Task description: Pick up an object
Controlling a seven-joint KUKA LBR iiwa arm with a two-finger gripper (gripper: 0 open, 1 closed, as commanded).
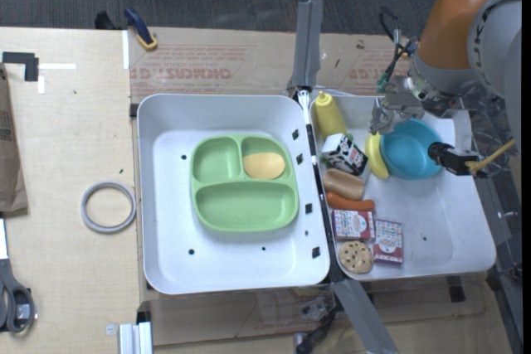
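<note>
Pale wood made up the tabletop (66, 145), which carried two shallow white bins side by side. At the far edge of the right bin (452, 236) hung the tool (386, 116); whether it was open or closed could not be told, and nothing could be seen in its grasp.

Closest to it was the blue bowl (408, 150), lying just beside the tool at about 5 o'clock. It was not possible to tell whether the two touched. A banana (376, 156) curved against the bowl's left side, at roughly 6 o'clock from the tool. A yellow squeeze bottle (328, 113) lay at 9 o'clock, near the wall between the bins, and a black-and-white carton (344, 153) sat at 8 o'clock.

Farther out at 7 o'clock were a hot dog (343, 182) and, touching it, a carrot (350, 201). Beyond those lay two small red-and-white boxes (369, 232) and a cookie (355, 257).

Well apart at 8 o'clock, the left bin (166, 253) held a green divided tray (241, 207) with a pale yellow item (265, 166) in its upper right compartment. A grey ring (109, 206) lay on the tabletop beyond the left bin.
</note>
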